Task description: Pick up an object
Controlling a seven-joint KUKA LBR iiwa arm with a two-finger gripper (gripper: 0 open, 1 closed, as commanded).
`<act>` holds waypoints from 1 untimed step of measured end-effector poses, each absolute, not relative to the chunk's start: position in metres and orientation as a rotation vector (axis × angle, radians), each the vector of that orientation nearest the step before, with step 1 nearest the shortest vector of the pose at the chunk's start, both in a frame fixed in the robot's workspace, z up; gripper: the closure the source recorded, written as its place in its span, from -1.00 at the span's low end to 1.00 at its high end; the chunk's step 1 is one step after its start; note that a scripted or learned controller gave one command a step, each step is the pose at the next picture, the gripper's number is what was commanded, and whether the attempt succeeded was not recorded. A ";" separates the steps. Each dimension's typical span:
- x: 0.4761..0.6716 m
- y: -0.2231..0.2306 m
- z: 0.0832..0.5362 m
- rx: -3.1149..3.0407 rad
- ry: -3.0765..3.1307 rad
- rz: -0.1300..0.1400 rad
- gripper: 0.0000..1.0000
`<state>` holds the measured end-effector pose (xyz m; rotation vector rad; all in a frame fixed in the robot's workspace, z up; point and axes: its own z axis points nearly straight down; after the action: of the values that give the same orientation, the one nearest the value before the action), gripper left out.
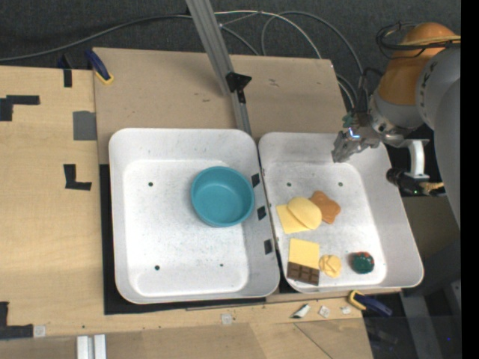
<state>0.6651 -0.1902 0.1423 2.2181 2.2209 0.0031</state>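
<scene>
My gripper (343,151) hangs over the back edge of the right bin (389,223), fingers pointing down, with nothing visible between them. Below it in that bin lie a pale yellow bun-shaped piece (304,212) on a yellow slab (288,219), an orange-brown piece (327,206) beside them, a yellow square (304,252), a brown chocolate-like block (303,274), a small yellow round piece (329,265) and a dark green and red ball (362,262). A blue bowl (221,195) stands in the left bin (142,223).
A slanted grey metal post (217,51) rises behind the bins. Cables (299,28) trail across the dark floor at the back. Yellow-blue clamps hold the board at the back left (101,67) and front right (367,302).
</scene>
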 end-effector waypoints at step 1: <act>0.664 -0.190 0.206 2.216 2.220 0.005 1.00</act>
<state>0.6641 -0.1901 0.2065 2.2158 2.2197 0.0046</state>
